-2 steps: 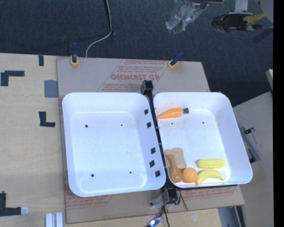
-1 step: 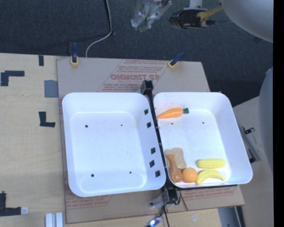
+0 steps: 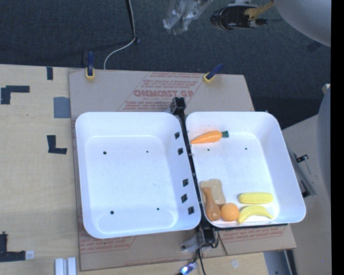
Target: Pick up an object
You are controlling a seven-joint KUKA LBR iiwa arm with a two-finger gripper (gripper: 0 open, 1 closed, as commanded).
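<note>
Lying nearest the camera: banana [image 3: 256, 213] in right bin [image 3: 279, 139], near corner, long axis left-to-right. Hovering well beyond the bins at top: tool [image 3: 180, 16], grip state impossible to tell.

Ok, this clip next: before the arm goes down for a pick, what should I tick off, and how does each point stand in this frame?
1. Targets present: ok. The right bin holds a carrot, a tan bread-like piece, an orange ball, a corn cob and a banana.
2. An isolated target: ok. The carrot lies alone near the divider.
3. Clutter: not ok. The other four crowd the near corner, some touching.
4. Hand clear of the bins: ok. The hand is at the top edge, over the dark floor.
5. Finger state: cannot tell, blurred.
6. Hand over a target: not ok.
</note>
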